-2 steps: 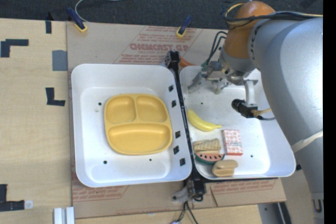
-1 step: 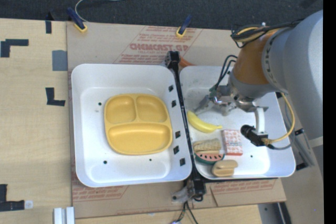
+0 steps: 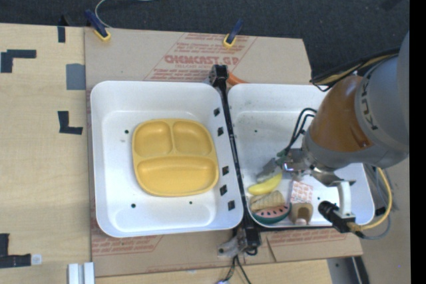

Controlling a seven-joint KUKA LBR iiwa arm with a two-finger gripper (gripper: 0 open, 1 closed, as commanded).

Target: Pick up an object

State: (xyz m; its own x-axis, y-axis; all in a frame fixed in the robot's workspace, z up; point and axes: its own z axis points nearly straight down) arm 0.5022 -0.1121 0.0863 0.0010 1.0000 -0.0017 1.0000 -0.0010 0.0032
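**Arm low over the right bin, nothing lifted yet**

Bench carries 2 white bins side by side. Left bin (image 3: 106,143) holds 1 yellow divided plate (image 3: 176,157), lying flat near its middle, well apart from the arm.

Right bin (image 3: 266,103) holds the loose objects, all clustered toward its 6 o'clock wall: a banana (image 3: 264,185), a watermelon slice (image 3: 270,213) just beside it at 6 o'clock, a red-and-white packet (image 3: 301,193) at the banana's 3 o'clock, and a small tan cylinder (image 3: 303,212) below the packet. What the cylinder is cannot be told.

The grey arm reaches in from 3 o'clock, orange band over the bin's right half. The gripper (image 3: 285,166) sits low near the bin's middle, just beside the banana's 1 o'clock end. Whether it touches the banana cannot be told, and how the gripper is set cannot be told either: wrist and cables blur that spot.

Judgement on progress: early to middle. All objects appear to rest on the bin floor; none is seen raised. The approach looks made, with the banana the likeliest target. Securing a hold and the lift are left.
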